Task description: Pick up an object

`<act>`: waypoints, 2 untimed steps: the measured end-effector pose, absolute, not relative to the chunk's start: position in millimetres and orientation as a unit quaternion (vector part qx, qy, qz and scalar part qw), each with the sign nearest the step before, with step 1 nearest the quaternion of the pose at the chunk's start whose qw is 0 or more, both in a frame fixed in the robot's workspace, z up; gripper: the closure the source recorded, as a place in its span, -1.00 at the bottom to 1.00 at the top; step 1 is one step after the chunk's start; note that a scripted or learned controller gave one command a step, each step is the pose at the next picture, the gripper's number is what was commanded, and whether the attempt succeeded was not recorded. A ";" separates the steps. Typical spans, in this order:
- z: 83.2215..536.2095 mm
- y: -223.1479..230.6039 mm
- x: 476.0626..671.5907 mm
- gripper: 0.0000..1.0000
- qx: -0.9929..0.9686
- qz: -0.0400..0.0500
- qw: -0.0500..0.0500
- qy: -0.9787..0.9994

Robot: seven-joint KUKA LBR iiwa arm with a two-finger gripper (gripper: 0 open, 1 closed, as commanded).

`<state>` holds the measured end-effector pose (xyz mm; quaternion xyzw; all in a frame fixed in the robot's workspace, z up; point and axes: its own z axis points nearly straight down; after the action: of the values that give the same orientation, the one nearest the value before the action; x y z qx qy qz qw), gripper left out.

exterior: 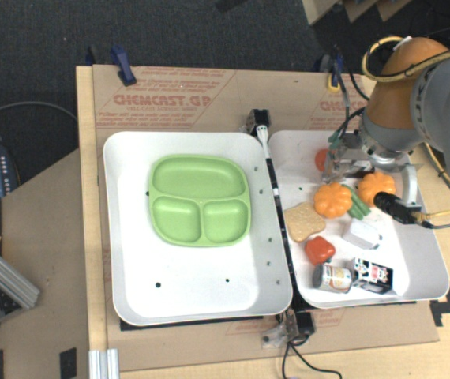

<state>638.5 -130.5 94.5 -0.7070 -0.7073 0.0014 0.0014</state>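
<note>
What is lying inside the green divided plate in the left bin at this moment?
The green divided plate shows three bare compartments, none holding anything. It sits in the left bin. What lies beneath the plate is covered. All the loose items lie in the right bin.

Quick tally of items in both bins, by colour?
Green: 1, divided plate
Orange: 2, pumpkin, orange piece
Red: 2, red piece, one by the gripper
Tan: 1, bread slice
Other: 3, white block, can, black packet
Total: 9

Place: a robot lab or test cell.
Desk (201, 93): a raw board with printed lettering, held by blue clamps (122, 65) at its far edge.
Floor (35, 38): dark carpet with loose cables.
Machine: a grey and orange arm (414, 85).
</note>
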 end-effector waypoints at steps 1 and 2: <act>191.3 1.3 631.6 1.00 -0.703 -0.005 -0.002 -0.711; 208.0 45.5 545.7 1.00 -0.705 0.001 0.003 -0.709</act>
<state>545.7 45.5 208.0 -0.7052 -0.7090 0.0006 0.0033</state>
